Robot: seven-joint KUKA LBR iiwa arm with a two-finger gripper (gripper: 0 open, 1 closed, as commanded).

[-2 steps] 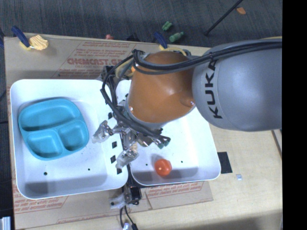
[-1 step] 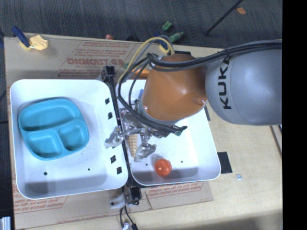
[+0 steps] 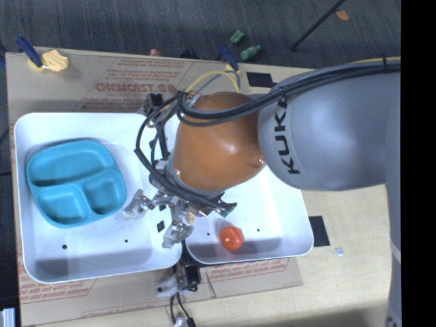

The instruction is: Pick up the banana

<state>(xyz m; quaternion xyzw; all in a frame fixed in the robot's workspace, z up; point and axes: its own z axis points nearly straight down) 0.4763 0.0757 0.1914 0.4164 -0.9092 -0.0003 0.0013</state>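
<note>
My gripper point(image 3: 155, 218) hangs low over the wall between the two bins, near their front edge. Its two metal fingers point(image 3: 136, 204) stand apart, and I see nothing between them, so it is open. The orange wrist band point(image 3: 214, 142) and the grey arm point(image 3: 334, 128) cover most of the right bin point(image 3: 289, 227). What lies under them is hidden.
A blue divided plate point(image 3: 73, 180) lies in the left bin point(image 3: 41, 264). A small orange-red round fruit point(image 3: 231, 238) sits at the front of the right bin, just right of the gripper. Black cables point(image 3: 151, 138) loop off the wrist's left side.
</note>
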